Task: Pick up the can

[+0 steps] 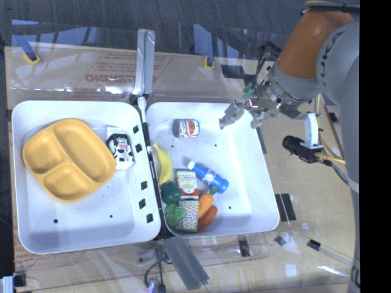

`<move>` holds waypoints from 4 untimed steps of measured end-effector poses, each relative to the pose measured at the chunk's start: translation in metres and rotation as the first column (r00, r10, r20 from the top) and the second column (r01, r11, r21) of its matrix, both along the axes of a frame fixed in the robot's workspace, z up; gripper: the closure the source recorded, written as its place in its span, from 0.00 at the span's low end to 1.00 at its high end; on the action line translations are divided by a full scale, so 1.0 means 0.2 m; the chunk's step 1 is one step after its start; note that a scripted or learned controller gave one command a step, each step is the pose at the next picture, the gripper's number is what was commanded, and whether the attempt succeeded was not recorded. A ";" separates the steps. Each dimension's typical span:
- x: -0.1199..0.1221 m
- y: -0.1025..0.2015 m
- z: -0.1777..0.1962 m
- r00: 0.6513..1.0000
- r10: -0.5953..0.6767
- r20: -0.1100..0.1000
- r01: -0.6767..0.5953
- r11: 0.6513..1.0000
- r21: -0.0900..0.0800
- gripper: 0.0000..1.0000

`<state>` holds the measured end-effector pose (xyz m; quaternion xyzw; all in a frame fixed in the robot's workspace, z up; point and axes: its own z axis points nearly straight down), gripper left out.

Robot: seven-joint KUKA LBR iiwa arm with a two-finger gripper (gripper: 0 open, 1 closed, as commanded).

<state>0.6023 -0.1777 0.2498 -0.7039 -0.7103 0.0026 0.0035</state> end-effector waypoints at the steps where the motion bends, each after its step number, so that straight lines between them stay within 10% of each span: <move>1: -0.07 0.09 0.02 0.997 -0.074 -0.003 0.074 0.997 0.000 0.00; 4: 0.28 0.23 -0.66 0.930 -0.366 0.025 0.366 0.930 0.003 0.00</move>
